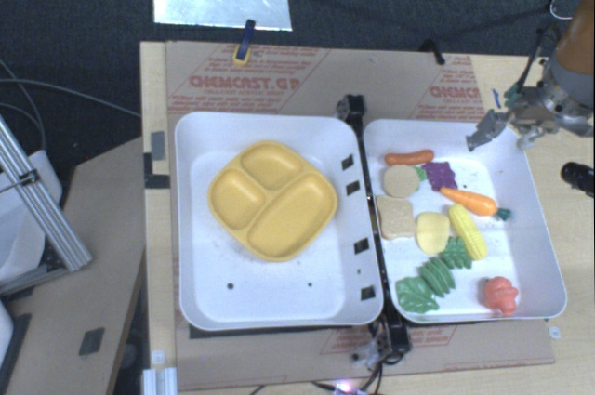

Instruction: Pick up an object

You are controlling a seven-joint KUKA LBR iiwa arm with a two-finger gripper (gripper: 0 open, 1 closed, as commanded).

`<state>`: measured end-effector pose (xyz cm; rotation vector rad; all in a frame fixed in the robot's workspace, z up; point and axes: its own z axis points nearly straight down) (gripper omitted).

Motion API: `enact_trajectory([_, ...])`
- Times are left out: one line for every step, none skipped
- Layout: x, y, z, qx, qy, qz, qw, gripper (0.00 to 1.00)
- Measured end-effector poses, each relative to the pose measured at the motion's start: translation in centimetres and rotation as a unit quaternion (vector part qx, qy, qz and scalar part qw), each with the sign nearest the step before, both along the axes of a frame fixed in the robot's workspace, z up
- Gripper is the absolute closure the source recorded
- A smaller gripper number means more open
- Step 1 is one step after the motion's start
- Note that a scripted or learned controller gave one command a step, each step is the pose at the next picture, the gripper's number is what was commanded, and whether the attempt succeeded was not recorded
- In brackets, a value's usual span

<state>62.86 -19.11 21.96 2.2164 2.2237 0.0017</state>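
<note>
We see the gripper (505, 135) spread and empty above the far rim of the right bin (532, 230). Nearest it lie the purple grapes (439, 174), sausage (409, 158) and carrot (469, 200), crowded against corn (468, 232) and bread (395, 218).

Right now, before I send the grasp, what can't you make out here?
1. Arm: cut off by the camera view's right edge.
2. Gripper: blurred; its height above the right bin cannot be read from one slanted view.
3. Green toys: too small to tell apart.
4. Red toy: blurred, kind unclear.
</note>
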Motion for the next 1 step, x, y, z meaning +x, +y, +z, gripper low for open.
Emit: enact_trajectory([-0.95, -1.56, -11.46, 0.0008, 0.003, -0.002, 1.0000, 0.00])
